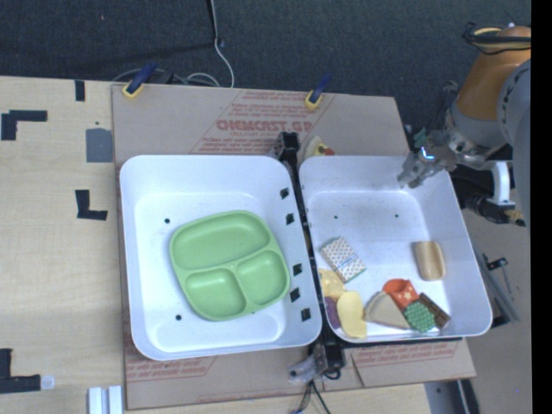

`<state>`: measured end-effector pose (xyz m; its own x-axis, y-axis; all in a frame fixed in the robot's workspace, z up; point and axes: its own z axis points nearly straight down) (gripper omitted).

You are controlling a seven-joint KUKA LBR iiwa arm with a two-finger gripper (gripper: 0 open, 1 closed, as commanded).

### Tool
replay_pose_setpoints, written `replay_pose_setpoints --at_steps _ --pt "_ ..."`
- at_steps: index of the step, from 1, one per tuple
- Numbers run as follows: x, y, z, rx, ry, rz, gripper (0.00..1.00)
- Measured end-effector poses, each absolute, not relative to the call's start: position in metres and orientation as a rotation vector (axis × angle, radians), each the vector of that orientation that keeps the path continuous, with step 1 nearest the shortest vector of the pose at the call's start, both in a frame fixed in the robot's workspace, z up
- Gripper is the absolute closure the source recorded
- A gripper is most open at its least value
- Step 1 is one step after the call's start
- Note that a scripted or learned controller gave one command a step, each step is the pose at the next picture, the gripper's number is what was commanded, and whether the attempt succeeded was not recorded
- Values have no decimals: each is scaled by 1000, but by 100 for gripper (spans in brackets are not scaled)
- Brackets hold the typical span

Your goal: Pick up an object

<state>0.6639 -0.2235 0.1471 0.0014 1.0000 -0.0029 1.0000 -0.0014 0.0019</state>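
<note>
The right bin [371, 188] holds several small objects along its near side: a patterned wrapped block [341, 258], a tan bread roll [429, 260], a yellow piece [348, 310], a beige wedge [385, 311], a red piece [399, 291] and a green and brown block [423, 315]. My gripper [416, 170] hangs over the far right corner of that bin, well away from all of them, with nothing seen between its fingers.
A green three-compartment plate [228, 264] lies in the left bin [147, 188]. A black divider with clips [296, 231] runs between the bins. Cardboard [259, 119] lies under both bins, clamped at the back. The arm's orange band [487, 84] is at the upper right.
</note>
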Motion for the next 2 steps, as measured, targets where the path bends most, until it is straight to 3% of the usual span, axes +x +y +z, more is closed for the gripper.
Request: replay_pose_setpoints --at_steps 1,2 --pt "663 -220 159 2219 2222 -3 100" --pt "653 -172 197 2216 2226 4 100"
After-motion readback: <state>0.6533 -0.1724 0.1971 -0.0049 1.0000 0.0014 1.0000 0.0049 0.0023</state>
